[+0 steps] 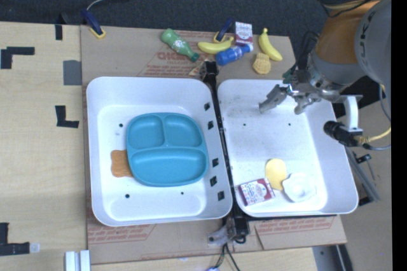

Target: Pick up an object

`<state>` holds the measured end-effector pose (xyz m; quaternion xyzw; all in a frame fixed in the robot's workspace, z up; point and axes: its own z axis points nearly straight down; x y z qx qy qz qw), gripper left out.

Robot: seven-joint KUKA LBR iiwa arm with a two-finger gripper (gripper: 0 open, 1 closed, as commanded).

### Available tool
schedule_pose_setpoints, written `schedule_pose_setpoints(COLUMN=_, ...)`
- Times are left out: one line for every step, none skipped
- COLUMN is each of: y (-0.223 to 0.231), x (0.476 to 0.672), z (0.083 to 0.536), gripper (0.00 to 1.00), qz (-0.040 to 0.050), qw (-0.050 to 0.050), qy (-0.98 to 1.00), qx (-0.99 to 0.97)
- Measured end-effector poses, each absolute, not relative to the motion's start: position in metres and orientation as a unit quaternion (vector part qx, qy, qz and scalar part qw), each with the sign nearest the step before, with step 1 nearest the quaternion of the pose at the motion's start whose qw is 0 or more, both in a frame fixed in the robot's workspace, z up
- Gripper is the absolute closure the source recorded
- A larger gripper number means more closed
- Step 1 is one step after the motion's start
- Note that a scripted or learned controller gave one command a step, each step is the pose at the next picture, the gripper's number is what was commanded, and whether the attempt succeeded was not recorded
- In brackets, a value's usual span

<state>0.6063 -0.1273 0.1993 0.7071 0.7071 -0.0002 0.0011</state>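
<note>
Over the right bin (331, 136), the gripper (284, 99) hangs spread wide and empty, well apart from the 3 objects clustered near its front wall.

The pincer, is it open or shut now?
Open: the pincer hangs above the right bin, its two fingers spread apart with nothing between them.
</note>
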Motion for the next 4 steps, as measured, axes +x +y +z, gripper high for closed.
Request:
schedule_pose_setpoints(y=-0.145, x=0.557, z=0.093, gripper=0.0, qz=-0.0006, qw=-0.001, qy=0.707, qx=0.707)
schedule_pose_setpoints(y=-0.12, x=0.497, z=0.086, gripper=0.0, qz=0.0011, qw=0.002, qy=0.707, qx=0.707)
schedule_pose_setpoints(y=-0.121, x=0.497, z=0.096, gripper=1.0, qz=0.0009, qw=0.004, qy=0.706, qx=0.708)
schedule_pose_setpoints(y=-0.165, x=0.489, z=0.195, gripper=1.0, qz=-0.0003, qw=0.001, qy=0.707, qx=0.707)
